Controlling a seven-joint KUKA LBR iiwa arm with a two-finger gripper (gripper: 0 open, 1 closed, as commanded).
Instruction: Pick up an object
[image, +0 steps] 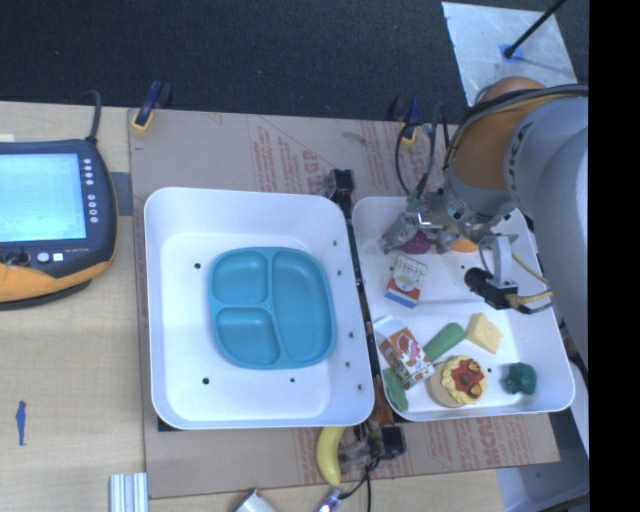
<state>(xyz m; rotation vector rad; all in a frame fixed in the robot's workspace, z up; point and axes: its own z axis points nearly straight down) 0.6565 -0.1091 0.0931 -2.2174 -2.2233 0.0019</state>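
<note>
The worktop (250, 150) is carrying two white bins. The left bin (170, 300) is holding a blue divided plate (272, 306). The right bin (540, 345) is holding a milk carton (406, 280), toy pizza (459, 380), cheese wedge (486, 332) and green pickle (442, 340). The hand (415, 232) is hanging low at the right bin's far edge, above the carton; whether it is apart or together, I cannot tell.
</note>
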